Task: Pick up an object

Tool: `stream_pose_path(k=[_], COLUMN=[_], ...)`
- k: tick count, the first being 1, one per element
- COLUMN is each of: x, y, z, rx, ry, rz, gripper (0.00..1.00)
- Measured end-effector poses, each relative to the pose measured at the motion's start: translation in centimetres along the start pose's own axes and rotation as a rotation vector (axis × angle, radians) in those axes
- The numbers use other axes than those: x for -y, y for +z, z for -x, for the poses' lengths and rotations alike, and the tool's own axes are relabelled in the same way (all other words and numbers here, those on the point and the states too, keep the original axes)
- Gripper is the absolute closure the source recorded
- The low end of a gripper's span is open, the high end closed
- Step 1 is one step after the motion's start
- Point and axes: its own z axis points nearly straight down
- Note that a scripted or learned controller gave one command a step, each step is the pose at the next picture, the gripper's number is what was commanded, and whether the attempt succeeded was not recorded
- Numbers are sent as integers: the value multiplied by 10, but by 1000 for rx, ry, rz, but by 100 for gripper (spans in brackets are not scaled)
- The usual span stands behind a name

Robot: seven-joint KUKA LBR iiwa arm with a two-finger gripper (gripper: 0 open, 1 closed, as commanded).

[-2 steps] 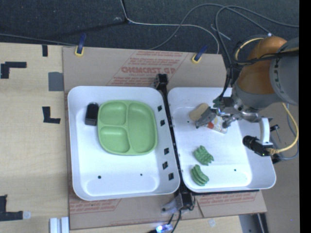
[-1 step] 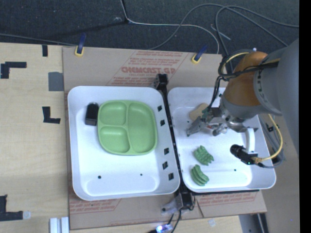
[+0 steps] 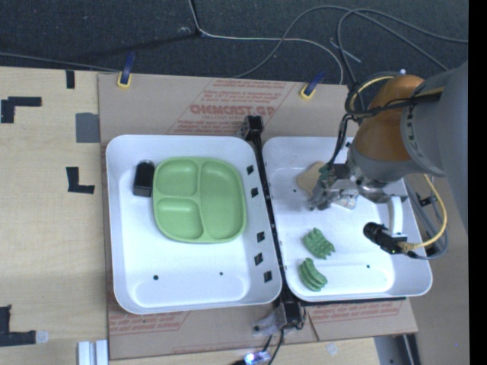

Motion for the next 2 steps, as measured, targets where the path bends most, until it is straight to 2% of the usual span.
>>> stream_pose_path(k=[2], x=[7], y=[-107], z=[6], rx=[1], ry=[2], rz=[7], gripper=[100])
